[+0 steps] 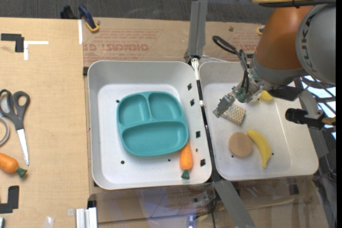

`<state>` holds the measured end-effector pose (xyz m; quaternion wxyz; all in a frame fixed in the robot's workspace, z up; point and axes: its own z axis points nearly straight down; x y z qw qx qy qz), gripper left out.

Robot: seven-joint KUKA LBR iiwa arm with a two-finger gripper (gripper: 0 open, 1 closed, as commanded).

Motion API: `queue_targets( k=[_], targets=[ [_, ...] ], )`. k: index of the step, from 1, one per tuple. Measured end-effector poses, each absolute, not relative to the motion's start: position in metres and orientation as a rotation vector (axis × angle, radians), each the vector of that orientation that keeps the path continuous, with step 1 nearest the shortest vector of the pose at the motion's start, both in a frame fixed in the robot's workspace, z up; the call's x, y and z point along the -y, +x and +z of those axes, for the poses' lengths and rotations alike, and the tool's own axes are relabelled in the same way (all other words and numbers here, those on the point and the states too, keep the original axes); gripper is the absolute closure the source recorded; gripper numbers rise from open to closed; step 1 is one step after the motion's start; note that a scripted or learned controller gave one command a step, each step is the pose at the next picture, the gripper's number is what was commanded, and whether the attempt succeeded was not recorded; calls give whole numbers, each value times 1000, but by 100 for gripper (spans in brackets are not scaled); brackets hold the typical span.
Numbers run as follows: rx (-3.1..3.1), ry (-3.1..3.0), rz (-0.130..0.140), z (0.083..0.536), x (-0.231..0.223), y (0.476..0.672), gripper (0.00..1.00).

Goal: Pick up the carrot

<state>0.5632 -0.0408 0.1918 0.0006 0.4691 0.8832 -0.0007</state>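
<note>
Bench (43, 88) bears scissors (16, 120) beside white bins (96, 131).

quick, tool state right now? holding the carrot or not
tool: over the right bin, beside the perforated block; open or closed cannot be told. The carrot lies in the left bin next to the teal tray, not held.
</note>
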Motion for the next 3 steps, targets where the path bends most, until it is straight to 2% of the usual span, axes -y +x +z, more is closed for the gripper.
queue_targets(
  k=[1,2,3],
  targets=[
    [-2536,1857,-5,191,22,509,0],
    [-2282,2163,-6,191,43,477,0],
    [-1882,2517,-7,214,66,485,0]
  ],
)
